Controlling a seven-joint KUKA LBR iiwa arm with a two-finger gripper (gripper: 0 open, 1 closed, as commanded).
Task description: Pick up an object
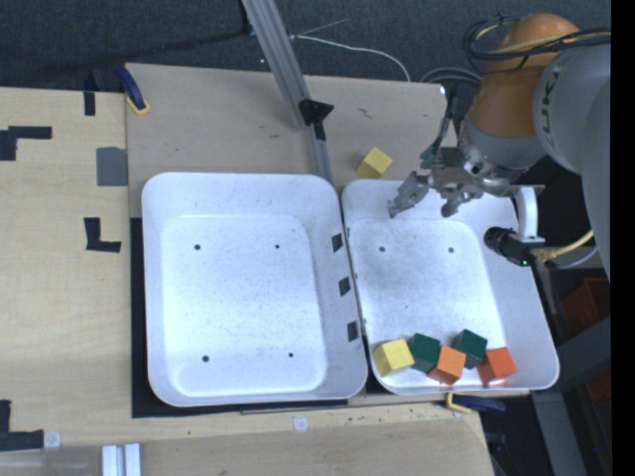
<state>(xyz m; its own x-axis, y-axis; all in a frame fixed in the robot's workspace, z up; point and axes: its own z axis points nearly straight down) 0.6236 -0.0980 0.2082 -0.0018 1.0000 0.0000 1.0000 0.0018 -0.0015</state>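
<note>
Most of the arm (556, 87) is cut off by the right edge and upper right corner of the frame, so only the orange band, the grey wrist and the claw are really readable, and the cables around it blur into the dark background. The gripper (431, 198) hangs over the far edge of the right bin (516, 296), upper right of centre, with its two fingers (405, 198) spread fairly wide apart and nothing between them; it isn't touching any block. The blocks sit bunched along the near wall of the right bin, lower right of the frame: a yellow block (394, 355), a dark green block (425, 348) just beside it, an orange block (449, 364), a second green block (470, 345) and a red-orange block (497, 364), all packed close enough that it's hard to tell which ones actually touch. One more yellow cube (375, 162) lies out on the bench, just beyond the bins, left of the claw. The left bin (159, 266) shows only its white speckled floor.
</note>
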